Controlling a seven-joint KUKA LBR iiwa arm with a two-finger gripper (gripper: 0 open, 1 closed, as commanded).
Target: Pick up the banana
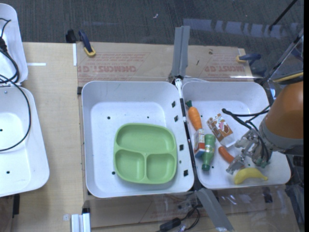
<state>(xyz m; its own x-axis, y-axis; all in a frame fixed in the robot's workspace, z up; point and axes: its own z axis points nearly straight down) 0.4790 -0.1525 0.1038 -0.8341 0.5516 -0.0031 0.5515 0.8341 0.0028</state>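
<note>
Camera view: 2 bins on the desk (pixel 53 62). Left bin (pixel 96 105) holds a green tray (pixel 145 152). Right bin (pixel 231 88), lower right of frame, holds the banana (pixel 249 176) near its bottom edge, long axis approx left-right w/ a slight tilt. Arm (pixel 288 117) enters from the right; jaws (pixel 246 154) hang just above the banana, a bit to upper left of its middle. Jaws open or shut: can't tell. Nothing seen between them. Carrot (pixel 194 117), bottle (pixel 207 151) and packet (pixel 220 128) lie further left. Next move, I'd judge: short drop toward bottom of frame.
</note>
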